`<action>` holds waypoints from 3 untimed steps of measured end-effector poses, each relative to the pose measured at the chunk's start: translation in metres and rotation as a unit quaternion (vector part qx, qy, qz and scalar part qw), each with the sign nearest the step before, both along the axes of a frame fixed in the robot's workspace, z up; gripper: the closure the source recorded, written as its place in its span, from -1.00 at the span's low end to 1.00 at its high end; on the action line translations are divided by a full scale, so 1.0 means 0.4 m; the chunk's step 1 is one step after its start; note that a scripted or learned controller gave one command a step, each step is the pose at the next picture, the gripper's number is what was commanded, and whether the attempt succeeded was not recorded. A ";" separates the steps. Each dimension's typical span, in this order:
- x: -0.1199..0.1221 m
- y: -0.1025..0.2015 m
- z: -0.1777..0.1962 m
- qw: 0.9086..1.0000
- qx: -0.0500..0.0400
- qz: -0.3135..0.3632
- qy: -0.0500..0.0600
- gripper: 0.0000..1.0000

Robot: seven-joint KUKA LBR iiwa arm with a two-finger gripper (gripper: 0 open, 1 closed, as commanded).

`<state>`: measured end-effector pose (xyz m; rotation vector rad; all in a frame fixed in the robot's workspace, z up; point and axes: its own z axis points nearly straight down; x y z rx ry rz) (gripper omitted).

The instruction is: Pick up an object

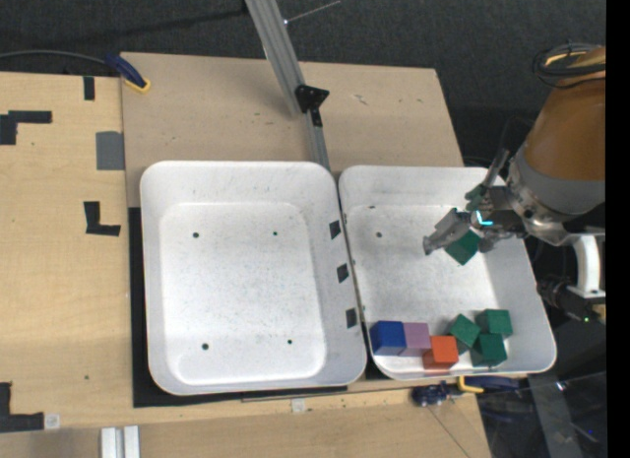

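Observation:
Reaching in from the right, my gripper (455, 240) hovers over the upper right part of the right bin (413, 178). It is shut on a green block (464, 248), which sits tilted between the grey fingers. Along the same bin's front wall lies a cluster of blocks: a blue one (388, 336), a purple one (417, 335), an orange one (443, 350) and three green ones (465, 329) (497, 322) (489, 350).
The left bin (236, 269) stands beside the right one, with a thin divider between them. A slanted metal bar (281, 42) runs down from the top to the bins' rear join. Wooden bench surface surrounds both bins.

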<state>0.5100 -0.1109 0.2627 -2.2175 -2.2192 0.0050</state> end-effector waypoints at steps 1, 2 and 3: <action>0.002 0.000 0.005 1.000 0.000 0.000 -0.002 -1.00; -0.016 0.018 -0.142 1.000 0.000 0.000 0.001 -1.00; 0.004 0.025 -0.282 1.000 0.000 0.000 0.001 -1.00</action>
